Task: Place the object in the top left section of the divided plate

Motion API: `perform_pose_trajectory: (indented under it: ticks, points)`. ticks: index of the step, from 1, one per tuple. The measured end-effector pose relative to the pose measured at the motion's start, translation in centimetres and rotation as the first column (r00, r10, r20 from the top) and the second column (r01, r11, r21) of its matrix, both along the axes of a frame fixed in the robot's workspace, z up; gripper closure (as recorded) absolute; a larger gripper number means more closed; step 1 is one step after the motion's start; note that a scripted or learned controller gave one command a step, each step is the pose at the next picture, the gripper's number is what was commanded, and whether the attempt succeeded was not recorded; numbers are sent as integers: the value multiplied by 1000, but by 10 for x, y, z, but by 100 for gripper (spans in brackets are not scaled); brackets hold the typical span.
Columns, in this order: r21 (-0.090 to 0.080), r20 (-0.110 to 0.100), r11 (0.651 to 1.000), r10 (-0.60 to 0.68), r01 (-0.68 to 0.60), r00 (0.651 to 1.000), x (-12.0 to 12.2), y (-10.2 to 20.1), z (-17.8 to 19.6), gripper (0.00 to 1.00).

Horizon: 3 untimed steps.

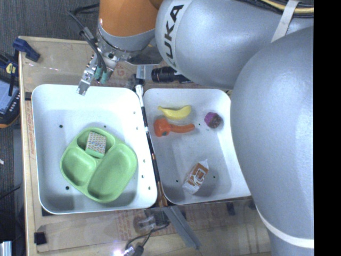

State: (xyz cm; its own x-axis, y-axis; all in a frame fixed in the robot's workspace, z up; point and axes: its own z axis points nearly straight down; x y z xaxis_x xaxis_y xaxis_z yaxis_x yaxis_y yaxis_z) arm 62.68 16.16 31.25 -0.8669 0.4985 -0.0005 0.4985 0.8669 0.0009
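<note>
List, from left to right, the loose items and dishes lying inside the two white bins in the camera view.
Green divided plate with a small speckled block in its top section → orange carrot-shaped toy → snack packet → purple round item.

I read "KUKA" in black letters on my grey arm (pixel 213 41); the packet's (pixel 197 176) print stays illegible.
</note>
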Motion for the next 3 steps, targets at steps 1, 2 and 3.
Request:
perform_pose_trajectory:
  ticks: [1,2,3]
  points:
    - [0,-3,1000,24,-24,1000,14,-11,-19,100]
    - [0,1,997,80,-80,997,16,17,47,100]
    - [-2,-3,969,246,-246,969,-46,6,-73,100]
